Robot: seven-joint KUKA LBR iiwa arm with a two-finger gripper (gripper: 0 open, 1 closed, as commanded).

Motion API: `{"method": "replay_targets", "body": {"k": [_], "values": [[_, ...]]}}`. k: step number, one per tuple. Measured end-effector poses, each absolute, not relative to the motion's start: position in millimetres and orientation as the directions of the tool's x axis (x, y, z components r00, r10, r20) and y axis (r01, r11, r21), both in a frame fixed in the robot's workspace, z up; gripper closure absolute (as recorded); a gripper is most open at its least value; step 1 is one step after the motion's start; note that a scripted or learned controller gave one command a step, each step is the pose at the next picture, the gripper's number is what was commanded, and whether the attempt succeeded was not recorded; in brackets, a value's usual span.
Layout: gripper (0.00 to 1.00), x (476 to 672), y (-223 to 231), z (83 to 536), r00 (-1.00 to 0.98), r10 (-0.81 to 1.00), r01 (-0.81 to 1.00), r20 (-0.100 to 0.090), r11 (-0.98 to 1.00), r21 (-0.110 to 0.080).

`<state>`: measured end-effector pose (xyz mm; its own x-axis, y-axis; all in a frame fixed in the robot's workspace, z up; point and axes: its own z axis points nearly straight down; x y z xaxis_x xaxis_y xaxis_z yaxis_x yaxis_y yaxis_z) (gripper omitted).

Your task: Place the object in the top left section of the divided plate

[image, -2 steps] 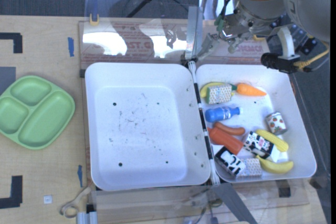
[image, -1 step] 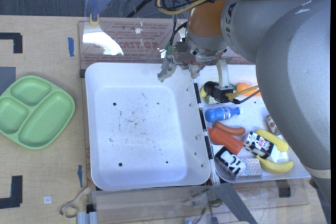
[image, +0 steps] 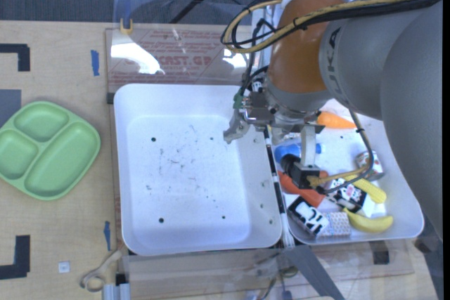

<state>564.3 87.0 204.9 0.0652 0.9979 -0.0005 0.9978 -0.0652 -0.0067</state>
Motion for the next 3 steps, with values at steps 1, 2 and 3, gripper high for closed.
{"method": "replay_targets", "body": {"k": [1,2,3], "values": [[0.0,532.9,96,155,0.177,0.984,0.984,0.01,-0.177,0.021],[0.0,585.4,41,182,0.467,0.884,0.884,-0.003,-0.467,-0.003],[0.0,566.9,72,126,0.403,0.915,0.915,-0.011,-0.403,0.01]]}}
